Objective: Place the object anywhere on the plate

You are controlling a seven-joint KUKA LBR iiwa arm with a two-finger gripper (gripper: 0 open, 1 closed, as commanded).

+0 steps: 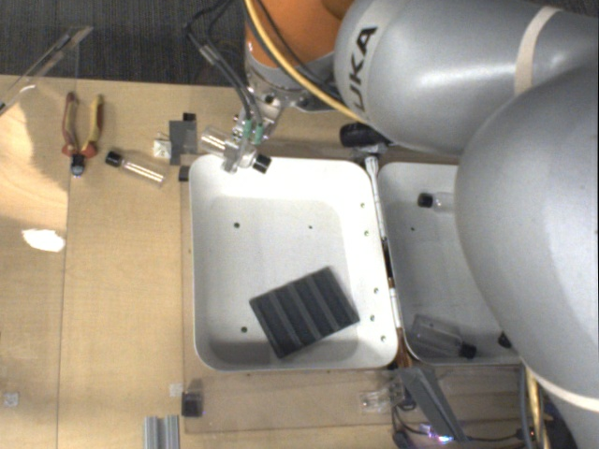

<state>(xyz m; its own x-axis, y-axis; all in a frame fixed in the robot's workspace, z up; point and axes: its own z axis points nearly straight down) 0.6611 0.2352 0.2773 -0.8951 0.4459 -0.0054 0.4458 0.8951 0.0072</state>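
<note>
Even, bright overhead light. Glare patches on the table (94,279) at far left. Soft shadows inside the left bin (215,251). Arm (487,82) at right large, slightly soft, with highlights.

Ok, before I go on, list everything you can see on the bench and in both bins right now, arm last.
Left bin: one, white, centre of the bench.
Ribbed slab: one, dark grey, lying tilted in the left bin's near half.
Right bin: one, white, beside the left bin, mostly covered by the arm.
Small dark item: one, black, far corner of the right bin.
Grey piece: one, near corner of the right bin; too hidden to name.
Pliers: one, red and yellow handles, on the bench at far left.
Small tube: one, clear with a black cap, beside the pliers.
Arm: one, grey with an orange band, over the bins from the right.
</note>
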